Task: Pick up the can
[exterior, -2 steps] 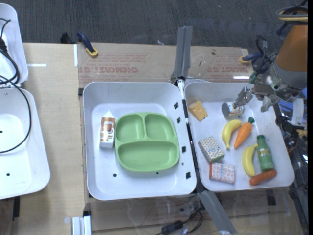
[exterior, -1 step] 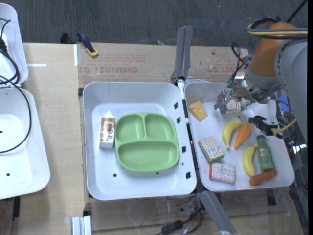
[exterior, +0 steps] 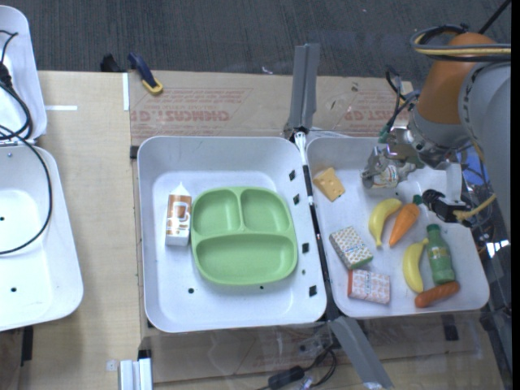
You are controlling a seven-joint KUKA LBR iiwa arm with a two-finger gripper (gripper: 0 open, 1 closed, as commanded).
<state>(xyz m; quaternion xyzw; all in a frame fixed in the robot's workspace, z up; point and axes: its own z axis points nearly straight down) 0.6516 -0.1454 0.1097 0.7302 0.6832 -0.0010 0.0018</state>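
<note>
My gripper (exterior: 382, 167) is low in the far part of the right bin (exterior: 479, 299), close to its back wall. A small silvery, can-like shape (exterior: 372, 179) shows right under it, largely covered by the gripper. From this slant I cannot make out whether the gripper is around that shape or only above it. The grey arm with its orange band (exterior: 445, 88) comes in from the upper right.
In the right bin lie a cheese wedge (exterior: 329, 183), two bananas (exterior: 382, 218), two carrots (exterior: 404, 224), a green bottle (exterior: 439, 255) and two patterned boxes (exterior: 351, 246). The left bin (exterior: 154, 177) holds a green divided plate (exterior: 244, 236) and a small carton (exterior: 178, 215).
</note>
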